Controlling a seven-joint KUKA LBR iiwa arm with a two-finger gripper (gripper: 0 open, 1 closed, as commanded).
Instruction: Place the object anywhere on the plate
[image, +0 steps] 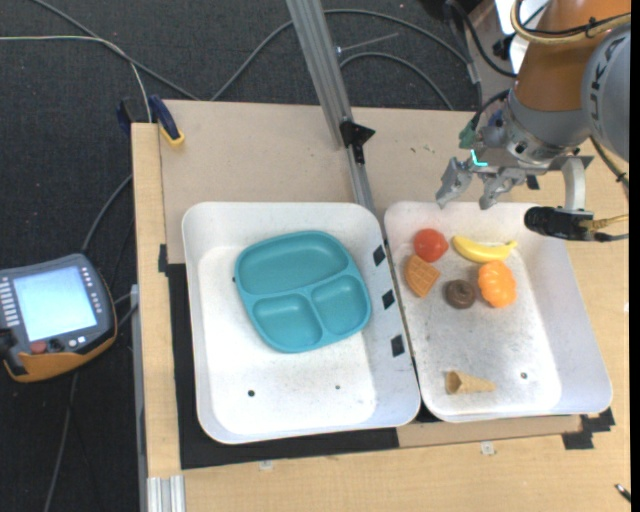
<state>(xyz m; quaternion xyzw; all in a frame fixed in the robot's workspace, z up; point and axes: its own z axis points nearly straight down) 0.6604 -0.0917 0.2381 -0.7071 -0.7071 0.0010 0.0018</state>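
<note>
Nearest in the right bin (590, 390) lies a cone (468, 382), farther the doughnut (460, 293), tomato (430, 243) and banana (484, 248), so the gripper (472, 190), fingers apart and holding nothing above the far rim, should descend straight on one before crossing to the teal plate (300, 290) at left.

A tan bench (260, 150) carries two shallow white bins side by side. The left bin (215, 400) sits just beside the right bin (560, 390), their inner edges touching. Black tape (300, 455) shows under the left bin's near edge. A yellow-and-blue clamp (168, 125) grips the bench's far corner, well away from the left bin.
</note>
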